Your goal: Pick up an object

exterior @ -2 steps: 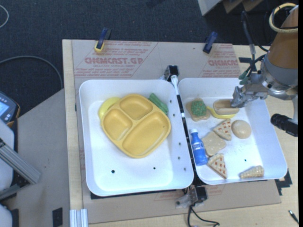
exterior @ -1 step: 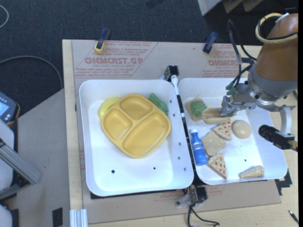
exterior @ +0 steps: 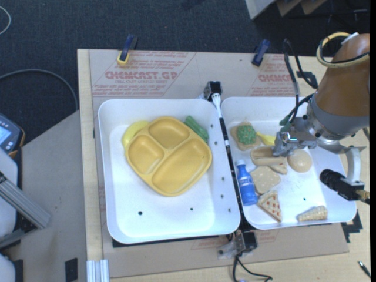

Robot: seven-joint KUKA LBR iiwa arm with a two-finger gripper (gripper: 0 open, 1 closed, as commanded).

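Toy food fills the right bin (exterior: 329, 107): a tan piece (exterior: 267, 155) lies right under your end effector (exterior: 283, 144), whose grip you cannot tell. The yellow tray (exterior: 169, 154) sits leftward, on the bench (exterior: 88, 157).

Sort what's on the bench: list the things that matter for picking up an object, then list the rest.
Job in hand:
pincer
tan piece beneath it
beige egg
broccoli
blue bottle
pizza slice

Lying about:
yellow divided tray
green item beside it
blue clamps
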